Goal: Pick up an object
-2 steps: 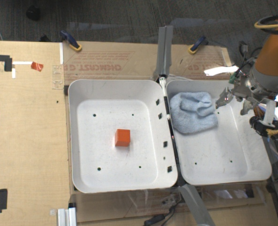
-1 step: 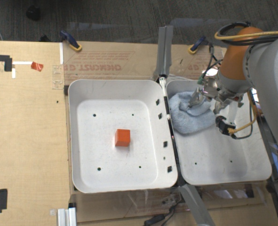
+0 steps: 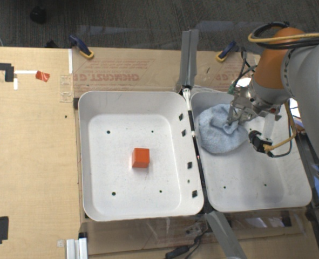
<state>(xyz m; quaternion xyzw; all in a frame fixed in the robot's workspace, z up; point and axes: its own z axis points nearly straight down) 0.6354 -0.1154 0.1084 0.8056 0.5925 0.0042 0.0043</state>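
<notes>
Right bin (image 3: 267, 190): pale blue cloth (image 3: 218, 134), bunched, near far left corner; gripper (image 3: 235, 117) down on its right edge, fingers pinching a raised fold. Left bin (image 3: 94, 144): orange block (image 3: 141, 158), near centre, well apart from gripper

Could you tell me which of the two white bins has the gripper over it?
The right bin, holding the blue-grey cloth; the gripper is down on that cloth.
</notes>
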